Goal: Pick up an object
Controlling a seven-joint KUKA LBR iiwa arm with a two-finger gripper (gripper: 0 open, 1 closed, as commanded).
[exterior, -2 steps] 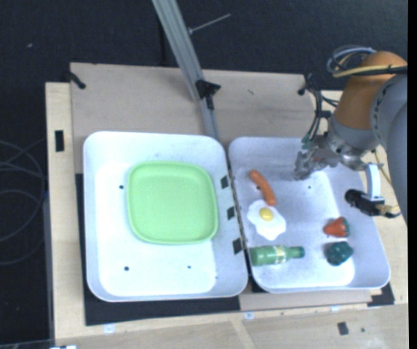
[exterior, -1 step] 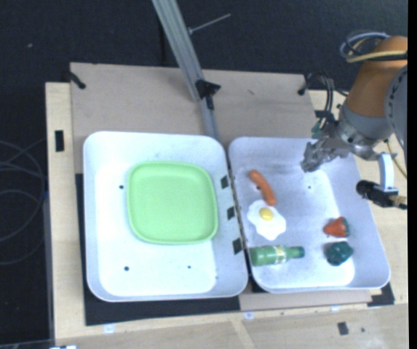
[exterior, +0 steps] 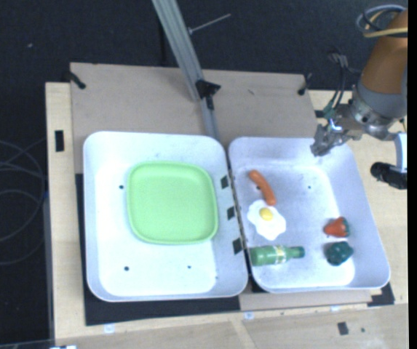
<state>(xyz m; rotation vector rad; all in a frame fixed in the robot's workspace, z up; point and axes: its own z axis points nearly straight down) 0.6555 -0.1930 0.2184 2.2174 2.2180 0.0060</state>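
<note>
The right bin (exterior: 354,173) holds an orange sausage (exterior: 263,186), a fried egg (exterior: 267,220), a green bottle (exterior: 276,254) lying on its side, a red pepper-like piece (exterior: 336,227) and a dark green piece (exterior: 338,252). My gripper (exterior: 322,145) hangs over the far right corner of this bin, well away from all of them. Nothing shows between its tips. A light green square plate (exterior: 172,201) lies in the left bin (exterior: 102,217).
A grey metal pole (exterior: 181,42) slants up from the far edge between the bins. Black clips (exterior: 231,213) sit along the divider between the two bins. The bench edge (exterior: 62,195) frames both bins.
</note>
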